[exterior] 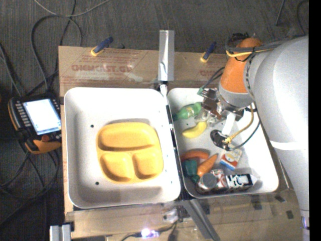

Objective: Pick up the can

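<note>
From my feed the gripper (209,108) sits low over the far part of the right bin (266,182), just above the banana (195,129) and a green thing (186,112); can't tell how its jaws stand. The can (226,180) lies on its side at that bin's near edge, beside the carrot (206,164); left bin (75,149) holds a yellow tray (130,151).

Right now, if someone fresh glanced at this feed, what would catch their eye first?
The yellow divided tray sitting alone in the left bin stands out first. Next, the grey arm with its orange band over the cluttered right bin, where the can lies along the near wall beside a carrot.
</note>
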Controlling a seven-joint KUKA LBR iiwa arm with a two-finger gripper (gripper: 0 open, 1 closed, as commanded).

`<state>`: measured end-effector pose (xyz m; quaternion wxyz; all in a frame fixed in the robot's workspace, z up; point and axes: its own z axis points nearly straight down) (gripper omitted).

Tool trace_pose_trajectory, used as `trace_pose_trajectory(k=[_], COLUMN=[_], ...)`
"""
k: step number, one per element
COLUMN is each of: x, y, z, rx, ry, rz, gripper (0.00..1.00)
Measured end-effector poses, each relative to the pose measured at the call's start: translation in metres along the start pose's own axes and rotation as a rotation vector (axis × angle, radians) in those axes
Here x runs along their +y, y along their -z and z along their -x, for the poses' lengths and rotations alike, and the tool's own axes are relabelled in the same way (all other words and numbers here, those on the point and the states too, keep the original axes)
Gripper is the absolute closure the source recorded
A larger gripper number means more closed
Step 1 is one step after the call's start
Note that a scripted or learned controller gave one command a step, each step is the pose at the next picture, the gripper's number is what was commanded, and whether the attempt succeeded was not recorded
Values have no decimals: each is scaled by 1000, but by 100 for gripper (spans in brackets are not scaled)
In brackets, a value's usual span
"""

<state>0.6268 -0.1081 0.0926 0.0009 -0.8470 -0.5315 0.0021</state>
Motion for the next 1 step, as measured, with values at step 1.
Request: trace_pose_trajectory(k=[1], x=[0], y=[0], z=[0], rx=[0], ry=[0], rz=[-1], gripper=[0])
